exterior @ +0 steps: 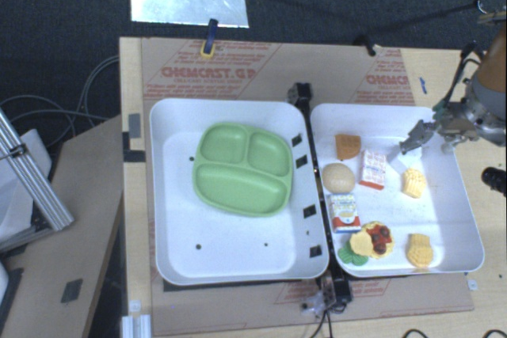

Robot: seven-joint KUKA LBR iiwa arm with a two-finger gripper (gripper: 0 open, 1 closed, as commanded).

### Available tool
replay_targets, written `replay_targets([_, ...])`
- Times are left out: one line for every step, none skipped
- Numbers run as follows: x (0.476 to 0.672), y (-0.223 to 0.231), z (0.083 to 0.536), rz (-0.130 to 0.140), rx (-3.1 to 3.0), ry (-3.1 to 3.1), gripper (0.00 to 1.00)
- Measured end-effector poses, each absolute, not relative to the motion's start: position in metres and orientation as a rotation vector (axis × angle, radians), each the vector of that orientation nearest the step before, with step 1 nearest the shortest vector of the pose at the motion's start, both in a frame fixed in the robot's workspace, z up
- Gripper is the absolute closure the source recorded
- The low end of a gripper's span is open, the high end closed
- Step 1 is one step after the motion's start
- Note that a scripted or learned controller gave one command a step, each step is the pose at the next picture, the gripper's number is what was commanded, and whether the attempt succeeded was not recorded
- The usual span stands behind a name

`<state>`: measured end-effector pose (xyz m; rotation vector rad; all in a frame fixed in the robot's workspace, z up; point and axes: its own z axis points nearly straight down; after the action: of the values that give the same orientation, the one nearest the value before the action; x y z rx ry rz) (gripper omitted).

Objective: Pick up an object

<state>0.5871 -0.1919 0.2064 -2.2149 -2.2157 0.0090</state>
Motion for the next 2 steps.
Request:
replay_targets([0.59,-0.192,0.213,-0.001,-2.219,-2.226,0.0])
replay_targets([0.596,-0.199,0.165,0.001,-2.219,-2.222,0.0])
